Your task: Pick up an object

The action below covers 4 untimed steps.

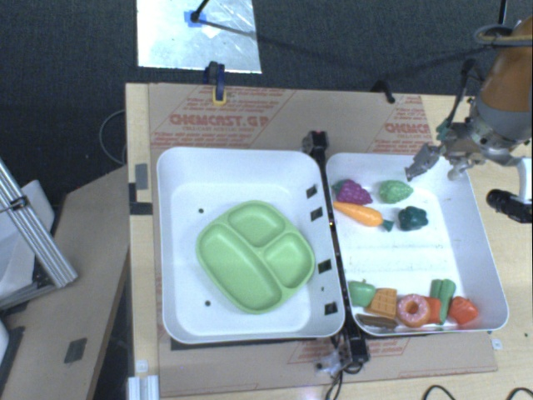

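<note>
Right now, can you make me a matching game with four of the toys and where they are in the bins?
Things:
1. green plate
2. purple grapes
3. pink donut
4. carrot

Places:
A. front row of the right bin, beside the waffle
B. just in front of the grapes
C. alone in the left bin
D. back of the right bin, near the divider

Pairs: 1-C, 2-D, 3-A, 4-B

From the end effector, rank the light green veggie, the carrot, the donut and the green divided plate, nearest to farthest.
Measured from the end effector at the right bin's far edge:
1. Light green veggie, just below-left of it.
2. Carrot, near the bins' divider.
3. Donut, right bin's near edge.
4. Green divided plate, left bin.
</note>
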Motion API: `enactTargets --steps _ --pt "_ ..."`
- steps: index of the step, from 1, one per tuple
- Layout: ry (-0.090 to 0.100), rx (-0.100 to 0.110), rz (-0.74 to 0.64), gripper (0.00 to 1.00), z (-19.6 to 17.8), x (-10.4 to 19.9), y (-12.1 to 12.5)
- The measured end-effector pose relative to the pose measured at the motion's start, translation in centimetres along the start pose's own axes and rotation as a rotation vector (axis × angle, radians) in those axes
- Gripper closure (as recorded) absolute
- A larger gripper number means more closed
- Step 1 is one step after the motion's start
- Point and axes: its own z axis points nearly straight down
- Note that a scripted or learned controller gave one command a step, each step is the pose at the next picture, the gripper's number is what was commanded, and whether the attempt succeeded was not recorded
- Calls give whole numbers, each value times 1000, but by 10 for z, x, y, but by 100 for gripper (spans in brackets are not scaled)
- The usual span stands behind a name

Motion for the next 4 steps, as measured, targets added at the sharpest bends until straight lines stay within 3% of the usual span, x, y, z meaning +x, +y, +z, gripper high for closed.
enactTargets --steps 1,3,4 --pt "-2 -11 -2 0 -7 0 3" --pt "-1 -7 1 0 98 -6 -5" --pt "-2 -9 0 0 123 -6 -5"
